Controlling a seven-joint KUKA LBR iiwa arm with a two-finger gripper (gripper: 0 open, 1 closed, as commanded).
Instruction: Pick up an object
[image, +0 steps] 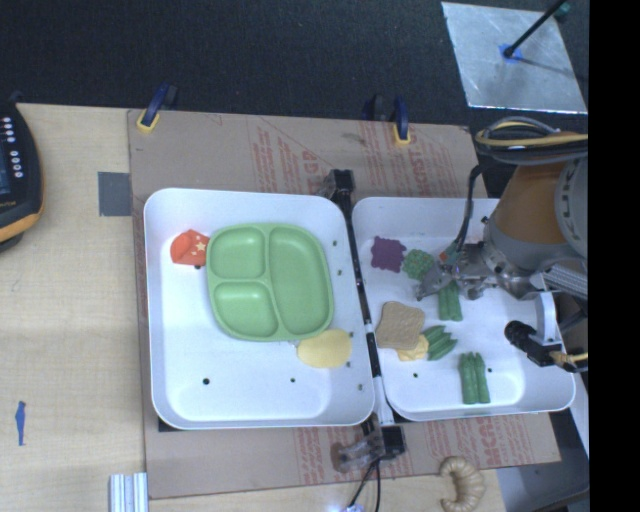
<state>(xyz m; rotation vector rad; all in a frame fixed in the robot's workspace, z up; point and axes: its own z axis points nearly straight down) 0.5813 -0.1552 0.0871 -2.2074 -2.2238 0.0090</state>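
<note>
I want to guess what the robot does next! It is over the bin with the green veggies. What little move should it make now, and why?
Probably a short drop straight down. The gripper hangs over the right bin, right above a green pod beside the broccoli. I see nothing held yet, so lowering onto that pod seems the nearest chance to pick something up.

Left bin (170, 330): open floor at 6 o'clock; green plate (270, 280) fills the centre.
Right bin (530, 395): toys crowd the centre; arm (535, 215) blocks 3 o'clock.
</note>
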